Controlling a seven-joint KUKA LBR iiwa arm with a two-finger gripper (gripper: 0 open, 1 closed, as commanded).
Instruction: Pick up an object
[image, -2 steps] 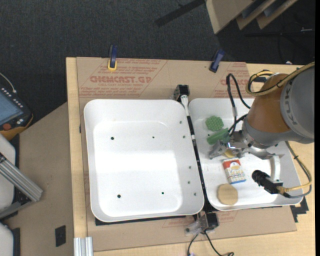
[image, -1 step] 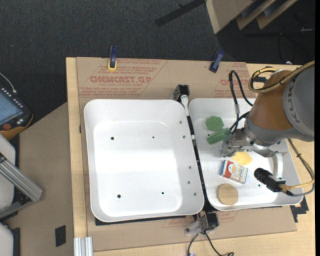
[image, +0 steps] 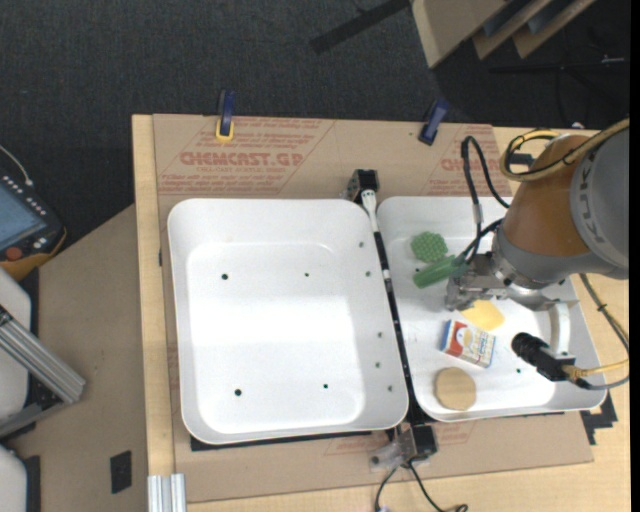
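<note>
Item 1. Worktop (image: 148, 300): brown cardboard sheet with red lettering along its far edge, carrying two shallow white bins side by side.

Item 2. Left bin (image: 270, 330): white, with rounded corners and small dark dots on its floor.

Item 3. Right bin (image: 420, 320): white, touching the left bin along a dark seam. It held all the loose things listed below.

Item 4. Gripper (image: 465, 290): on the grey arm with the orange band, reaching in from the right and standing low over the middle of the right bin. Whether it was open or closed could not be told.

Item 5. Green item (image: 429, 246): a pale dotted pad with a darker green bar below it, lying in the far half of the right bin. The bar ran up to the gripper's left side; a grip on it could not be made out.

Item 6. Yellow piece (image: 485, 317): lying just beneath the gripper on the near side, partly covered by it.

Item 7. Small box (image: 469, 343): white with red and blue print, just beside the yellow piece.

Item 8. Tan disc (image: 455, 388): round and flat, near the front wall of the right bin.
</note>
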